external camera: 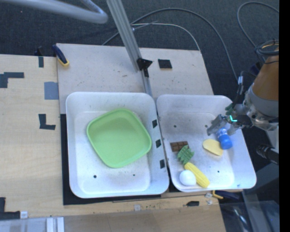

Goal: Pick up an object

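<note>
Floor [199, 18]: dark grey carpet-like surface along the top and right of the view. Thin pale cables [183, 32] loop across it, one running in from the upper right.

Bench: light wood-grain tabletop [22, 149] at left, marked with dark tape pieces [45, 121] and one grey patch [51, 90]. A paler speckled board [104, 72] lies over it, with a small black square [165, 64] near its top edge and a yellow-and-blue clamp [60, 56] at its upper left corner.

A grey metal pole [129, 38] slants down from the top edge to a black bracket [144, 64]. A blurred pale tube [59, 10] crosses the upper left.

Light: even, with soft shadows.
</note>
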Tool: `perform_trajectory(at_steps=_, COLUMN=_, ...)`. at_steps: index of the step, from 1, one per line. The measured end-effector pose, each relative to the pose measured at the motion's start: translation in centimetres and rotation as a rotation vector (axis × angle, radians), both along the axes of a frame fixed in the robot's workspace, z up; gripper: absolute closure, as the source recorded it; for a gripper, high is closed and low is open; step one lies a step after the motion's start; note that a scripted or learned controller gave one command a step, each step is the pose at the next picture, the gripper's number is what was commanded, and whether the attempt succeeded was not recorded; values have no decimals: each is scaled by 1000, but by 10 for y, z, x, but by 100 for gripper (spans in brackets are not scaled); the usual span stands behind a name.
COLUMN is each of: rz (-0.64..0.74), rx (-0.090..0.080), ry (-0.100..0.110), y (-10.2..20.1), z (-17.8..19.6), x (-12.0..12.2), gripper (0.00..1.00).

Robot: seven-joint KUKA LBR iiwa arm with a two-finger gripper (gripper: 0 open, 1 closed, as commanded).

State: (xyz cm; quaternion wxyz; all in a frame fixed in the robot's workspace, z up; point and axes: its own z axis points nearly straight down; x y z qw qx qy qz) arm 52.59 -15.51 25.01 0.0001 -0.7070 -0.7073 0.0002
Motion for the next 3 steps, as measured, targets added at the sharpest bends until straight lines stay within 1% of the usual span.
perform_trajectory(at_steps=1, rz=0, rx=0, ry=0, y=0, z=0, x=0, gripper=0)
perform_trajectory(at_steps=2, rz=0, rx=1, ry=4, y=8, z=-52, x=-8, gripper=0)
perform_trajectory(at_steps=3, rz=0, rx=1, ry=6, y=7, z=-115, x=-9, gripper=0)
